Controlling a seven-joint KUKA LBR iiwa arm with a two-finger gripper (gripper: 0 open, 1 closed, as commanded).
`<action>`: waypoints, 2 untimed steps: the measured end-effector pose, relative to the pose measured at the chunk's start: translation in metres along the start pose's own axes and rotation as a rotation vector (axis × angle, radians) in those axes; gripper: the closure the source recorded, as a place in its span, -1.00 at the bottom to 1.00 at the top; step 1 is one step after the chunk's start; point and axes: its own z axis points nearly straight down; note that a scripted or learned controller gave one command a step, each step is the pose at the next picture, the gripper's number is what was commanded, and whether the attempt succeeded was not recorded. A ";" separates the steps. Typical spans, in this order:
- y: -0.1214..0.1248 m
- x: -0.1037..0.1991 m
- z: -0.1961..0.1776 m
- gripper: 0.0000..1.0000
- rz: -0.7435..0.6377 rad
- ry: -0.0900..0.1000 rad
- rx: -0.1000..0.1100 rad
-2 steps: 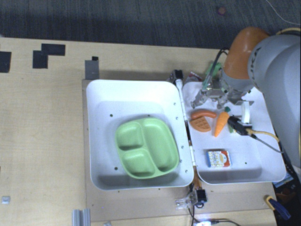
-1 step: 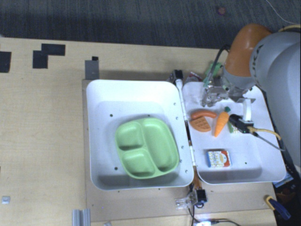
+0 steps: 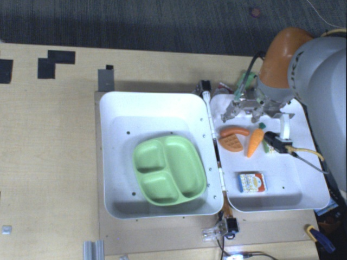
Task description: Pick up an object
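Camera view has the hand (image 3: 245, 108) hovering at the right bin's (image 3: 303, 191) far end, its grip I cannot tell, approach underway above the carrot (image 3: 254, 143), and next comes a straight drop onto it.

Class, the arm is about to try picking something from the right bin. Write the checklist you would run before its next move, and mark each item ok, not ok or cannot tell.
1. Hand is over the right bin, above the items: ok.
2. Carrot lies in plain view below the hand, top free: ok.
3. Carrot has room around it: not ok; the orange slice lies right beside it.
4. Small box lies apart from the others: ok.
5. Green tray sits in the left bin, out of the way: ok.
6. Hand carries nothing: cannot tell.
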 end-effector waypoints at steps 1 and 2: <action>-0.059 0.000 0.022 -1.00 0.010 -0.001 0.007; -0.056 0.001 0.010 1.00 0.010 0.000 0.000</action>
